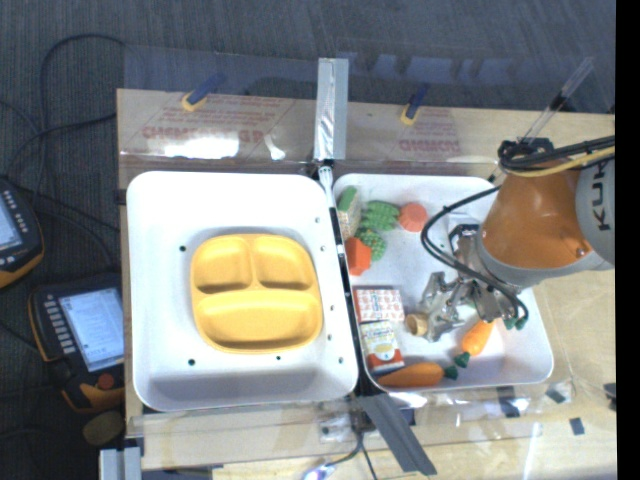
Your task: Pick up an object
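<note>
My gripper [447, 306] hangs low in the right bin [520, 363], its fingers pointing down-left among the toys. A small tan piece [417, 324] lies just left of the fingertips. An orange carrot [476, 339] lies just right of them. Another long carrot [408, 374] rests at the bin's front edge. A red-and-white box [378, 305] and a small packet [381, 346] sit to the left. At the back lie green toys [376, 218], an orange-red ball [413, 216] and a red piece [358, 255].
The left bin [160, 208] holds a yellow divided tray [257, 290]. The orange wrist band [535, 223] looms over the right bin's right side, with black cables [450, 230] looping beside it. A metal post [331, 108] stands behind the bins.
</note>
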Robot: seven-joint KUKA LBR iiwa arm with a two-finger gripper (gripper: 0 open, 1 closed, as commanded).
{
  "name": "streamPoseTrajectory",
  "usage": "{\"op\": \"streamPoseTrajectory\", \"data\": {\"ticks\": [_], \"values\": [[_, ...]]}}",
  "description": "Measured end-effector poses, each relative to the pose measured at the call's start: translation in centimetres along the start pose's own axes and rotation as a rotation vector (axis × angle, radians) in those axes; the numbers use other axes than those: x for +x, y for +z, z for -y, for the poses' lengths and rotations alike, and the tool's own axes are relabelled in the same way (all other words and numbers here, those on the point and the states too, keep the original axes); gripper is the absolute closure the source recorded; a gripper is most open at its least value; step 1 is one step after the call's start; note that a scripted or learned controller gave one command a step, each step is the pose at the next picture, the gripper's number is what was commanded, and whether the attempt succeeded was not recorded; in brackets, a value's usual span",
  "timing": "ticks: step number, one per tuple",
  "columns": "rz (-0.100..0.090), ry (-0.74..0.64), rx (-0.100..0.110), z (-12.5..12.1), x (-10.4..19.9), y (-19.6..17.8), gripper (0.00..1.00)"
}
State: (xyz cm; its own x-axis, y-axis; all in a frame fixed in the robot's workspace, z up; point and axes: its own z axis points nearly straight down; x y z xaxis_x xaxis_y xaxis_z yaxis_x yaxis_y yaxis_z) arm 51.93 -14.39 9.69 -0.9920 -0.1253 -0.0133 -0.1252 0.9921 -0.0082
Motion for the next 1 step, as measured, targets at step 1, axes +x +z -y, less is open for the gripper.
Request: {"op": "streamPoseTrajectory", "data": {"ticks": [1], "values": [[0.002, 0.009, 0.001, -3.19, -0.09, 0.56, 1.0]]}}
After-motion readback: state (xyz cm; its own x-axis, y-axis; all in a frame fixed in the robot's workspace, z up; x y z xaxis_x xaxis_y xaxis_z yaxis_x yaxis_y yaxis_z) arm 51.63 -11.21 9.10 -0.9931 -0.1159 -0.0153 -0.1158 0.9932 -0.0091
